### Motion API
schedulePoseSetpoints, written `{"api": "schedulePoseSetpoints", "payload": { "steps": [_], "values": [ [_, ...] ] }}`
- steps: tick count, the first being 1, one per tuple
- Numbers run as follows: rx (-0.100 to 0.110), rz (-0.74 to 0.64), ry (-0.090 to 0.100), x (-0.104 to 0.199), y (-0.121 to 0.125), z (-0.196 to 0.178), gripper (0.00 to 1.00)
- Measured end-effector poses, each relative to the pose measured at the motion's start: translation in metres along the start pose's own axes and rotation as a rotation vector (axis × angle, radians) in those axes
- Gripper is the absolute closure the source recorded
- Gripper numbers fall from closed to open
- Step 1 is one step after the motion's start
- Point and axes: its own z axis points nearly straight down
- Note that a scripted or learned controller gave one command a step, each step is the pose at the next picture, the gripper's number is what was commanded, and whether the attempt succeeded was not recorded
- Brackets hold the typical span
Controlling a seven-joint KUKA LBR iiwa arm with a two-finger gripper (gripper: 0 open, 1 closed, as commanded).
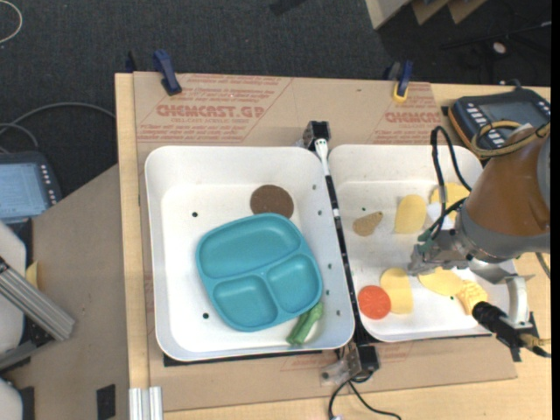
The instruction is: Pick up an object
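In the right bin (pixel 385 169) my gripper (pixel 428 255) hangs low over the floor, just right of the middle. A pale yellow block (pixel 397 290) lies just below and left of it, with a red round piece (pixel 375 302) touching that block's left side. A flat yellow piece (pixel 442 281) lies right under the wrist. Further up lie a yellow chunk (pixel 409 214) and a tan piece (pixel 367 224). I see nothing held.
The left bin (pixel 166 234) holds a teal divided plate (pixel 256 271), a brown disc (pixel 271 201) above it and a green piece (pixel 306 325) at its lower right. A black divider rail (pixel 332 213) runs between the bins. The arm (pixel 512 204) covers the right bin's right side.
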Motion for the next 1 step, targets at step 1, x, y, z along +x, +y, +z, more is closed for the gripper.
{"api": "schedulePoseSetpoints", "payload": {
  "steps": [1],
  "values": [
    [-0.007, -0.003, -0.002, -0.0088, -0.0092, -0.0964, 1.0]
  ]
}}
